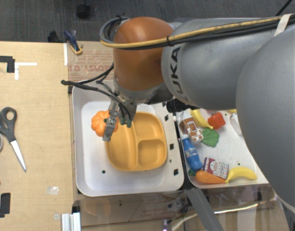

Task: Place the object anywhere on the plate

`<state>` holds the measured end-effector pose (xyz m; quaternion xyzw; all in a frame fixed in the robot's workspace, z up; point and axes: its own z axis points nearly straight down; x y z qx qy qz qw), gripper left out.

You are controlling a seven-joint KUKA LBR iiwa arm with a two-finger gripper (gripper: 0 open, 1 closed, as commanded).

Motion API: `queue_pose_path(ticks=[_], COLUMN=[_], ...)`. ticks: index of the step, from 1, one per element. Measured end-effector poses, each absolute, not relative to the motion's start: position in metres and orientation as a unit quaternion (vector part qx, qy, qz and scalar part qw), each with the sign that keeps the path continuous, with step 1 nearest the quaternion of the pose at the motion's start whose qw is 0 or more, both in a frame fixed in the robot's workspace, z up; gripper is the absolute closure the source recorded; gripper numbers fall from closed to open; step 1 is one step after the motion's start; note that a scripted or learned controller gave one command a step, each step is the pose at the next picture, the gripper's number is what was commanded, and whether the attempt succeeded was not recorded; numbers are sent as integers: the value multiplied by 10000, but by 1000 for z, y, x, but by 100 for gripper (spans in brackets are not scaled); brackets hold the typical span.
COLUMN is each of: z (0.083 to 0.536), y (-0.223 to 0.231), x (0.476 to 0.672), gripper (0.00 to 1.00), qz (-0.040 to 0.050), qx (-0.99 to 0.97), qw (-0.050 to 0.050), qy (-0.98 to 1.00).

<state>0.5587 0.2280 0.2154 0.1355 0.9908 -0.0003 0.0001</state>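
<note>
Even, fairly bright light falls from overhead. The arm (224, 57) casts a soft shadow over the white bin (89, 177) beneath it. Focus is slightly soft throughout, with no harsh glare.

Partial "UKA" lettering on grey arm (205, 71); faint unreadable red print on cardboard (89, 64).

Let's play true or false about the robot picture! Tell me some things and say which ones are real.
1. The yellow plate sits in the left bin. True.
2. The orange pumpkin lies in the middle of the plate. False: it is beside the plate's left edge, on the bin floor.
3. A banana is in the right bin. True.
4. The scissors are inside a bin. False: they lie on the wooden bench.
5. The gripper is near the pumpkin. True.
</note>
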Motion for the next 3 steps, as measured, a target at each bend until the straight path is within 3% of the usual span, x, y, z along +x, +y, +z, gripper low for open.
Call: queue_pose_path(ticks=[1, 2, 3], z=[95, 215, 128], y=[231, 228, 228], x=[540, 613, 564], gripper=[100, 100, 100], qz=[25, 2, -1], qx=[40, 1078, 26], qw=[23, 20, 1], qy=[10000, 9942, 10000])
